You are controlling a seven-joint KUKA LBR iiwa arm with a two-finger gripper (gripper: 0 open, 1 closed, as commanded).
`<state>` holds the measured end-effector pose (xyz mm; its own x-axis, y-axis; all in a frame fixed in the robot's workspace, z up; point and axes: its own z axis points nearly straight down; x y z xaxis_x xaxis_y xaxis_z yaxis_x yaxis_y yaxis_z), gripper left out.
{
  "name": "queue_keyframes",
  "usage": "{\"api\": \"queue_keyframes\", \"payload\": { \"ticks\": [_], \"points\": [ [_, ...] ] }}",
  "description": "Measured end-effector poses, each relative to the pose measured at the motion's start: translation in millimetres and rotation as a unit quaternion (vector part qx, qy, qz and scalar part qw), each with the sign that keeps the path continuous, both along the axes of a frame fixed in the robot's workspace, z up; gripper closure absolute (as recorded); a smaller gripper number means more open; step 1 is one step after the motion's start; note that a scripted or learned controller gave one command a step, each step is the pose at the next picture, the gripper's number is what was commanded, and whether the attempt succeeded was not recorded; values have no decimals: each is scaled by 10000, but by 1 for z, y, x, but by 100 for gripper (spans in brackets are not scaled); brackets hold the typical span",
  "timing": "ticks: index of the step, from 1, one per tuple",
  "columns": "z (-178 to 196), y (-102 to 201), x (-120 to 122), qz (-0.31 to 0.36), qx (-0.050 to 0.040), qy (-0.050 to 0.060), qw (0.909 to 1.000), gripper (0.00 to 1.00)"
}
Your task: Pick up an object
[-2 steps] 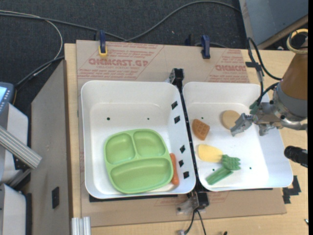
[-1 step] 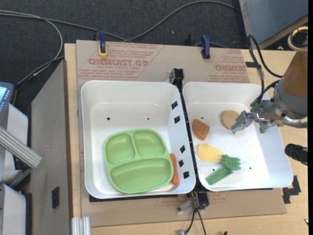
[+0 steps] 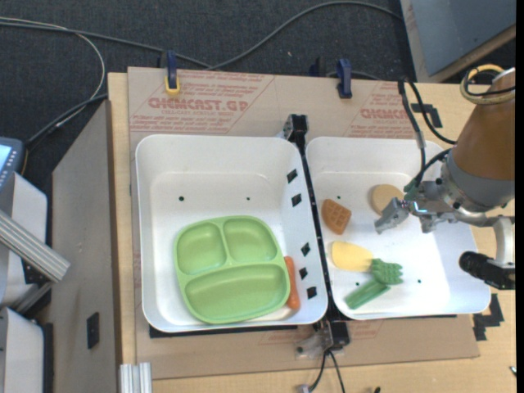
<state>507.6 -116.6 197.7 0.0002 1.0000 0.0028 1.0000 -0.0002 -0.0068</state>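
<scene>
- Camera view showed the gripper [image 3: 399, 211] low in the right bin [image 3: 458, 301], whether it was open or closed I could not tell.
- Tan round piece [image 3: 385, 196] sat just beside it — nearest candidate.
- Risk, as I judged: a descent slightly off-centre would nudge it aside.

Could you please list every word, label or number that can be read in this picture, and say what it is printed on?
"CHEMCAST GP": red print on the brown cardboard sheet under the bins, top left; the last letters are soft.
Smaller red lines under and beside it: too blurred to read.
A repeat of the same red print at the sheet's top right, by the arm: partly visible, not legible.
</scene>
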Motion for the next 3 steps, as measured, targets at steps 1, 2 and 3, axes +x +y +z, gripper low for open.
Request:
{"api": "queue_keyframes", "payload": {
  "ticks": [1,2,3],
  "points": [
    [-48,1,-10,-3,2,2,10000,0],
    [-110,1,-6,-1,2,3,10000,0],
    [-96,2,-4,-5,-1,-33,10000,100]
  ]
}}
